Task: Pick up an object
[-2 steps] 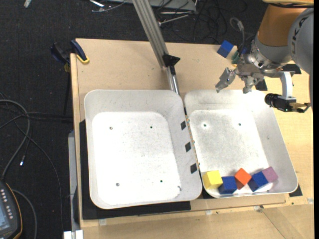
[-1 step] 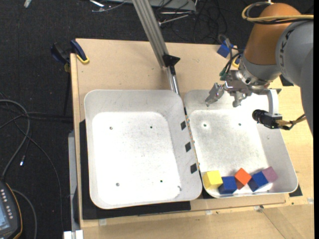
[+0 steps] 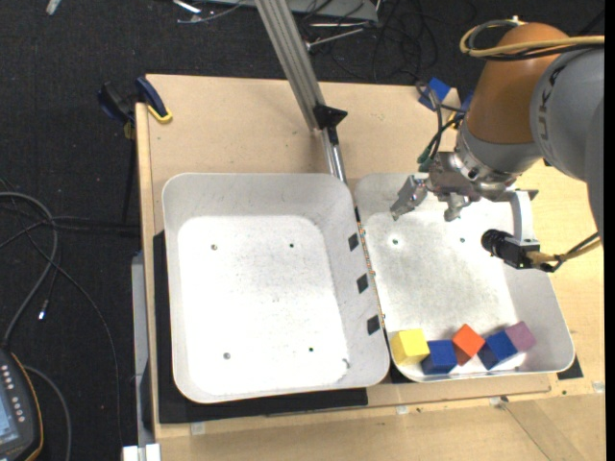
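Observation:
Several small blocks lie along the near edge of the right bin (image 3: 538, 286): a yellow block (image 3: 410, 344), a blue block (image 3: 440, 355), an orange block (image 3: 468, 341), another blue block (image 3: 498, 348) and a purple block (image 3: 520, 335). My gripper (image 3: 430, 203) hangs over the far end of that bin, well away from the blocks. Its two fingers are spread apart and hold nothing between them.
The left bin (image 3: 173, 257) stands beside the right one, with a dark divider strip (image 3: 363, 277) between them. A slanted metal pole (image 3: 293, 51) rises from the bench behind the bins. A blue and yellow clamp (image 3: 144, 99) sits at the bench's far left corner.

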Available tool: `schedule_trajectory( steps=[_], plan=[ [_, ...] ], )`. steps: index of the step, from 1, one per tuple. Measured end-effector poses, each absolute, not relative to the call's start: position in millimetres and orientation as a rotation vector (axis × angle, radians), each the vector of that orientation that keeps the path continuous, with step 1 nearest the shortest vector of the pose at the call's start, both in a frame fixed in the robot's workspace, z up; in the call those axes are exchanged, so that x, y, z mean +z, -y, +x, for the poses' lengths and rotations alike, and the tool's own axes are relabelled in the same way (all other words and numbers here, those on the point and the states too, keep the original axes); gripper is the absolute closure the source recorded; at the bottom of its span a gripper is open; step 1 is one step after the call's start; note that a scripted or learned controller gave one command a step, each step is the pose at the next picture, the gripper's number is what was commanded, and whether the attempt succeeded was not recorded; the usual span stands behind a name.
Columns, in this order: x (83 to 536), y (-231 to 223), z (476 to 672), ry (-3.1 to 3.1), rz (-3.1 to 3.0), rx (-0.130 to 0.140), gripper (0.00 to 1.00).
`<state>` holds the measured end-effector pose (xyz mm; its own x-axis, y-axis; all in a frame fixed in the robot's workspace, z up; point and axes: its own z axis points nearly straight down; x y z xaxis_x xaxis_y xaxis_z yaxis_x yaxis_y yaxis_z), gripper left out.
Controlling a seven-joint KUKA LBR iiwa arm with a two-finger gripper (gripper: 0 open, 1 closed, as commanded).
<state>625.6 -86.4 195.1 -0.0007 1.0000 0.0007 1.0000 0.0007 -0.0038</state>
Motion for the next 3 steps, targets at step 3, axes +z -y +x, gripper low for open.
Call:
schedule_trajectory(
  steps=[3],
  plan=[
    [186, 129, 596.3, 2.22, -2.226, -0.001, 0.0]
  ],
)
